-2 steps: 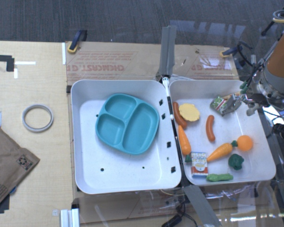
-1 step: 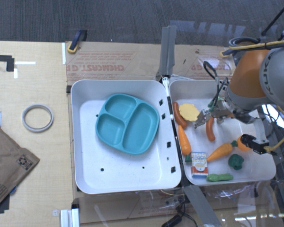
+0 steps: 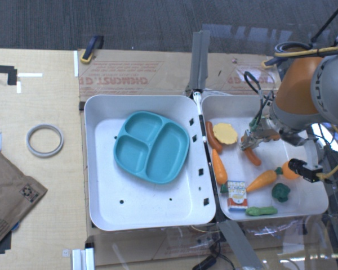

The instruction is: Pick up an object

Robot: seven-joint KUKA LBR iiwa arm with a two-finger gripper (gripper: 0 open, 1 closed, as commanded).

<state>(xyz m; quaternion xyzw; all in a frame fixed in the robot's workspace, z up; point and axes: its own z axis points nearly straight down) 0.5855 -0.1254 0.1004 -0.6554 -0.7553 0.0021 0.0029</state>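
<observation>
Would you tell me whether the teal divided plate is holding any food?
Empty: the teal divided plate shows three bare compartments in the left bin.

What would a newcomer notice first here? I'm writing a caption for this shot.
The teal divided plate stands out first, lying alone in the left bin. Next comes the grey arm with its orange band, reaching in from the right, its pincer low over the right bin. That bin holds a jumble of toy food: a carrot, a hot dog, a small carton.
</observation>
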